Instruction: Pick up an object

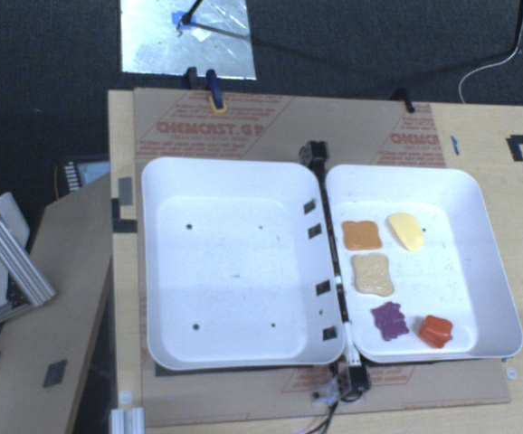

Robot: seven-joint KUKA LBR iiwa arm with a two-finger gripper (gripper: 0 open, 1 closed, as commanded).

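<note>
Toys clustered left in right bin (492,242), open floor rightward

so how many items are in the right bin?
5, all in the right bin: orange piece and yellow piece at the far end, beige piece mid-left, purple piece and red piece nearest the camera. None looks hidden.

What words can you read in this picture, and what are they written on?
"CHEMCAST GP" in red, on the brown board under the white bins, near its far left.
A second red print on the same board near its far right: too blurred to read.
The toys in the right bin bear no writing.
</note>
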